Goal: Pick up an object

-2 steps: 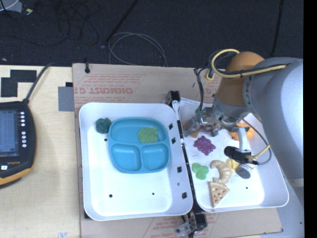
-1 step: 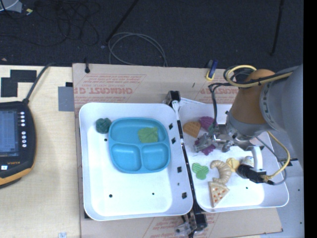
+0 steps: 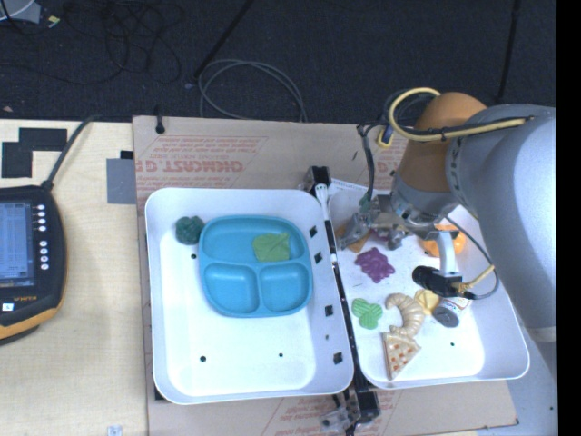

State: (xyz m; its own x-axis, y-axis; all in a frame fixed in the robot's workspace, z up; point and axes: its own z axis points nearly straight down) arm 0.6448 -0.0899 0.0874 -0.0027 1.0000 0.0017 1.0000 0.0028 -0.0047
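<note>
Down in the right bin (image 3: 495,357), the tool (image 3: 379,227) hangs low near the far left corner, just above the purple leaf toy (image 3: 373,263); whether it is apart or together I cannot tell. Nearby, the croissant (image 3: 408,310) curves from upper left to lower right, and the pizza slice (image 3: 398,352) points its tip toward the near-left.
</note>
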